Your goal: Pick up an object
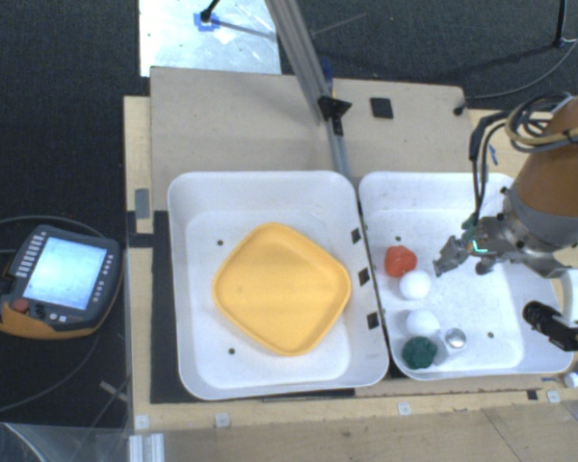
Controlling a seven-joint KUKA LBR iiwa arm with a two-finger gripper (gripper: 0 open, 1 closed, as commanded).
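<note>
The hand (453,254) is seen low over the right bin (482,200); whether it is clenched cannot be told. The red ball (400,260) lies just left of it, nearest, unheld.

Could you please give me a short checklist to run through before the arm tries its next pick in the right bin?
1. Gripper over the right bin: ok.
2. Nothing visibly held: ok.
3. Finger opening: cannot tell.
4. Nearest targets, red ball and white ball, unobstructed from above: ok.
5. Those two are separated: not ok, they look touching.
6. Green object has room: not ok, against the bin's near-left corner.
</note>
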